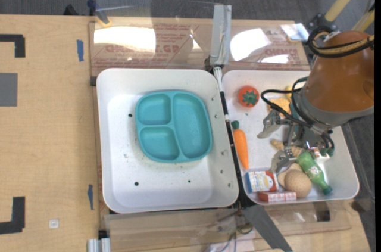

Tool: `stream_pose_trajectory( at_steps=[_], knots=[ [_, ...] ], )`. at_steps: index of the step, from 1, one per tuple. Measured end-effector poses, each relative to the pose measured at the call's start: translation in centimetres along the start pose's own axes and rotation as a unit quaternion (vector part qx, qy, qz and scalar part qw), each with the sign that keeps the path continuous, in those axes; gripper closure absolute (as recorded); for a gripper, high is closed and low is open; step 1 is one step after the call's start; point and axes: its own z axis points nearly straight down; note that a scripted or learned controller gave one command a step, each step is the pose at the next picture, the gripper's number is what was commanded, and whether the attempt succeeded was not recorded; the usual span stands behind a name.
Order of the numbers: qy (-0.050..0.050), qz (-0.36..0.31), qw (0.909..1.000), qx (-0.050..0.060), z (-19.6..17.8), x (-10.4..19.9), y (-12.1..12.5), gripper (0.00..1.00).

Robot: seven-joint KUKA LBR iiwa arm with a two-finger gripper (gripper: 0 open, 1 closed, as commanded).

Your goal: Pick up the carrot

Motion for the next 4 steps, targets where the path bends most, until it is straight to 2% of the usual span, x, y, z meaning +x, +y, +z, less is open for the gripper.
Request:
stream_pose_trajectory(
  at_steps=[1,2,3,4],
  knots=[
    [-0.01,-0.016,0.9998,0.002,8.2,-0.1,-3.9,0.0],
    [-0.004,-0.155,0.9879,0.002,9.0,-3.5,-2.8,0.0],
    [-0.01,-0.122,0.9925,0.003,8.7,-10.8,-4.0,0.0],
    [-0.013,-0.211,0.9775,0.003,8.7,-13.6,-7.3,0.0]
  ],
)
